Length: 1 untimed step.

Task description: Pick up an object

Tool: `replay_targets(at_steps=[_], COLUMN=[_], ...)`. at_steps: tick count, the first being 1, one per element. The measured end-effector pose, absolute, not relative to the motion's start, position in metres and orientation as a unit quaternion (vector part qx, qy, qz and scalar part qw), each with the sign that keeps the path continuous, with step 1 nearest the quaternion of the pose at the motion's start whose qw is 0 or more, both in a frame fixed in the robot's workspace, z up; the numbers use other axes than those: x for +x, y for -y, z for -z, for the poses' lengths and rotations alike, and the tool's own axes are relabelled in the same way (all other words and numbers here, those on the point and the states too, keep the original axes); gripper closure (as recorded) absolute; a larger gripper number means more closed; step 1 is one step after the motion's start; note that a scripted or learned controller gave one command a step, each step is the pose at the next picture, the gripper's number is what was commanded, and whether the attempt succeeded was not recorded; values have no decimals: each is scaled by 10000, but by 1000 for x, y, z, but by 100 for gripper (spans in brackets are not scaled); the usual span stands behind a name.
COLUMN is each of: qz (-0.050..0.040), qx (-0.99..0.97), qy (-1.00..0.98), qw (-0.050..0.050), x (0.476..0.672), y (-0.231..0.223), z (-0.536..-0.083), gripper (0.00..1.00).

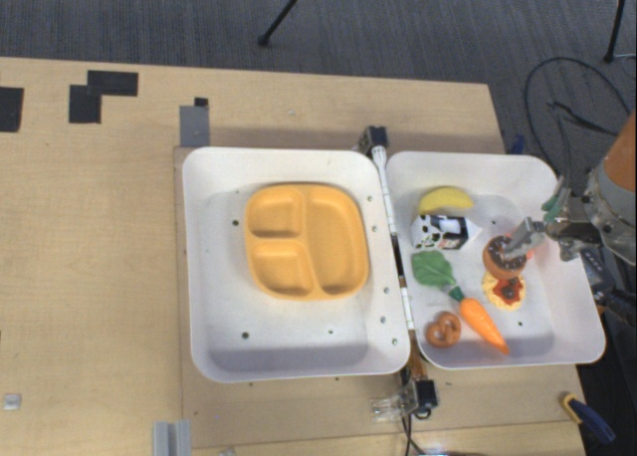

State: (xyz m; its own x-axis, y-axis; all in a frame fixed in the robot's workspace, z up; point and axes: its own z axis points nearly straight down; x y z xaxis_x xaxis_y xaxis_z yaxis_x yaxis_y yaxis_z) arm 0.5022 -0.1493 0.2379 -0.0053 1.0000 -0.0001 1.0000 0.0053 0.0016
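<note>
Right bin [572, 340] | gripper [515, 242] low over orange-brown round toy [503, 259], touching from above | finger state: cannot tell | carrot [481, 323], banana [444, 200] nearby, left of gripper

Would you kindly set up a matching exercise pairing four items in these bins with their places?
Items:
1. yellow divided plate
2. banana
3. carrot
4. black-and-white toy

Places:
A. right bin, far end
B. right bin, near edge, beside the pretzel
C. left bin, centre
D. right bin, between the banana and the green leaf

Pairs: 1-C, 2-A, 3-B, 4-D
</note>
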Motion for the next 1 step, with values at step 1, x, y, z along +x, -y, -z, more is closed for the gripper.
replay_targets(at_steps=[1], qz=[-36], qx=[6617], qy=[-7497], qw=[74], x=[492], y=[134], z=[-101], gripper=[0])
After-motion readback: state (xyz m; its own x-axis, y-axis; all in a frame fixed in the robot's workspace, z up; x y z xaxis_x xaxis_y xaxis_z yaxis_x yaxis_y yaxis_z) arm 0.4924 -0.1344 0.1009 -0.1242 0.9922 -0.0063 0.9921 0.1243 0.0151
